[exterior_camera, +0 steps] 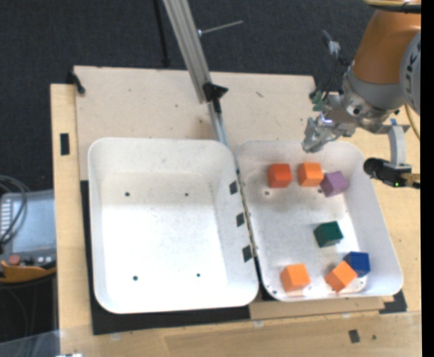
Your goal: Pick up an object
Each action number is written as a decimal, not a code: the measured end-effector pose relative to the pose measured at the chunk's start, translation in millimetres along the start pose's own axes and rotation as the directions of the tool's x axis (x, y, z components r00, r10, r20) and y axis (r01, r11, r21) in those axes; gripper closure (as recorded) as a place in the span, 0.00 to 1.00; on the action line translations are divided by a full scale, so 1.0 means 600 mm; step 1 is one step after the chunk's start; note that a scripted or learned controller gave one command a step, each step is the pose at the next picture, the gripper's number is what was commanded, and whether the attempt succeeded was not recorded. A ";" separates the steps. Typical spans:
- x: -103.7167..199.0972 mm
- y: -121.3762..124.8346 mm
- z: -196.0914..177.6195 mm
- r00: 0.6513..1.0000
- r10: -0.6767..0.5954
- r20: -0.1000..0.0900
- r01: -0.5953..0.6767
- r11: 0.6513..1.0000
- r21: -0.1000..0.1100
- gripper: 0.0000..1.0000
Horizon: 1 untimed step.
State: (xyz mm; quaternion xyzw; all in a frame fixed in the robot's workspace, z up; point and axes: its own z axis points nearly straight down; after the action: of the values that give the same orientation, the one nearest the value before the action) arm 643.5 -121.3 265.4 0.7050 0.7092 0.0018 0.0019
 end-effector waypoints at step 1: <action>0.089 -0.005 0.022 1.000 0.000 0.001 0.000 1.000 0.006 1.00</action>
State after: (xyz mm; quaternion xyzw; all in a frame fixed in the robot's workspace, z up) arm 640.3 -68.1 252.0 0.7051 0.7091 -0.0005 0.0001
